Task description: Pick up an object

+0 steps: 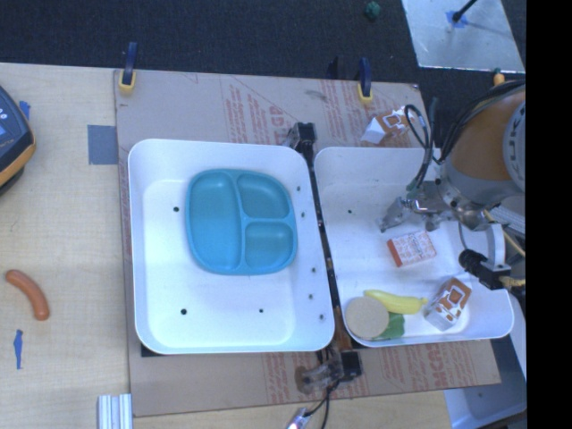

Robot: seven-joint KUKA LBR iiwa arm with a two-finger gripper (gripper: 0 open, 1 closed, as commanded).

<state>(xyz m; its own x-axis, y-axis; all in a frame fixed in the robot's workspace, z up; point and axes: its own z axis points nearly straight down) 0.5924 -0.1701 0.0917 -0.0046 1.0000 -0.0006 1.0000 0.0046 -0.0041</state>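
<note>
The right bin (pixel 357 172) holds several small items. An orange-and-white packet (pixel 412 248) lies near its middle. A yellow banana (pixel 394 301), a round tan disc (pixel 365 317) and a green piece (pixel 394 327) sit by the front wall. A small carton (pixel 448 302) lies at the front right. My gripper (pixel 408 219) hangs over the right bin just behind the packet, open, with nothing between its fingers. The arm's grey wrist and orange band (pixel 487 141) reach in from the right.
The left bin (pixel 152 239) holds a blue divided plate (pixel 241 221). A red sausage (pixel 29 294) lies on the bench at the far left, and a yellow-edged device (pixel 11 141) sits behind it. Another small packet (pixel 389 125) lies behind the right bin.
</note>
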